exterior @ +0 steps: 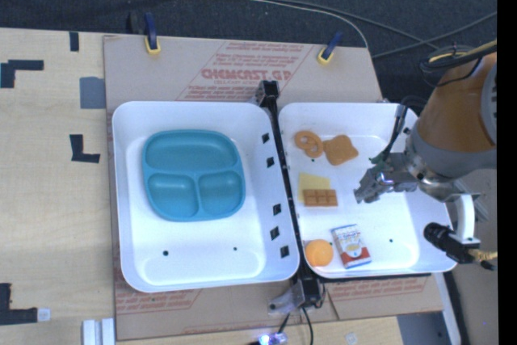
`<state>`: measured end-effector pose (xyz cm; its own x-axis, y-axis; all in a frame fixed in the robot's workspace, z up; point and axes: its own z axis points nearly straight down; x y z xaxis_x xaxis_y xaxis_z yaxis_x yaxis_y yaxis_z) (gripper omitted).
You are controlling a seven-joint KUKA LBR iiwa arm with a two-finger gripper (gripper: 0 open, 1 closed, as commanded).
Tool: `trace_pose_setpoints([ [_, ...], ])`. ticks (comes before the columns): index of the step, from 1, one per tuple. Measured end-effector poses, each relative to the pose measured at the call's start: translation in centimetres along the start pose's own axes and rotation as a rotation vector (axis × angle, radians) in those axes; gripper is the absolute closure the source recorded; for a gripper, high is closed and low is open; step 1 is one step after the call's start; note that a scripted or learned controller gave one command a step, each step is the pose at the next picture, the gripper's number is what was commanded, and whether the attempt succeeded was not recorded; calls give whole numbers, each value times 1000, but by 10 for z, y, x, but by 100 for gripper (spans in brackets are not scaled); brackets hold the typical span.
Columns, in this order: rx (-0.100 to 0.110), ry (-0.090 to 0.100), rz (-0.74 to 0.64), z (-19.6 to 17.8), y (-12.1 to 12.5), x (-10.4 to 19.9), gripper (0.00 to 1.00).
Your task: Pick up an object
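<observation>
Hovering over the right bin [404,113], we judge ourselves at the approach step, gripper [370,188] carrying nothing and its grip unreadable, and next must descend on the cracker [317,191] lying just beside it at nine o'clock.

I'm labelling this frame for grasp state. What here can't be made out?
- Gripper: small and dark in the camera view; open or shut is unclear.
- Small carton: its print is too small to read.
- Right bin: the arm covers its right wall.
</observation>
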<state>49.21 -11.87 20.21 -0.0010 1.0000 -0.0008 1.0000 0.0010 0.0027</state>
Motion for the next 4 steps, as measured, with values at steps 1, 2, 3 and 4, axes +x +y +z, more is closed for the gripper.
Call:
trace_pose_setpoints([
  [1,-2,0,-2,-53,6,10,100],
  [2,6,2,-5,-36,16,65,100],
  [3,6,2,-4,-26,18,109,100],
  [4,4,3,-6,-34,24,162,100],
])
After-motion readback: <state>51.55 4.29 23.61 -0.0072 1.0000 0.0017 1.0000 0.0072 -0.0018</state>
